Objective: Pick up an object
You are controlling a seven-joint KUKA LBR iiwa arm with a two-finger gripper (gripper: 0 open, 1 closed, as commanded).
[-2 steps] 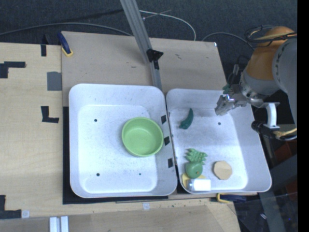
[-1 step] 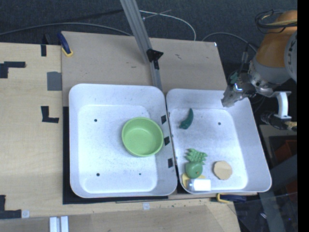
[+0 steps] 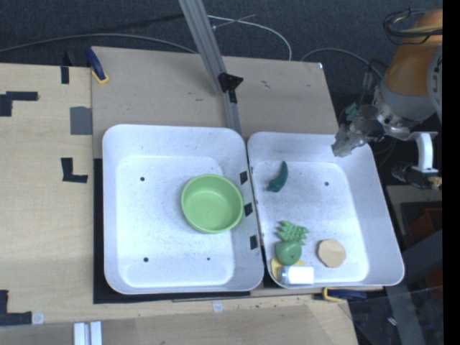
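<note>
Two white bins on tabletop [image 3: 172,99]. Left bin [image 3: 122,192] has green bowl [image 3: 211,203]. Right bin [image 3: 359,214] has dark green curved piece [image 3: 278,177], green pineapple-like toy [image 3: 290,243], tan round disc [image 3: 331,253], white block [image 3: 299,274]. Pincer [image 3: 343,146] over right bin's far-right rim, holding nothing visible; open or closed, can't tell.

The arm [image 3: 413,70] is cut off by the right edge, so little beyond its orange band and wrist can be seen. Its claw [image 3: 343,146] is too small and blurred to tell how the fingers stand. At the right bin's [image 3: 374,192] near-left corner, a yellow thing [image 3: 277,267] lies mostly hidden under the green pineapple toy [image 3: 290,244] and a white block [image 3: 299,274].
</note>
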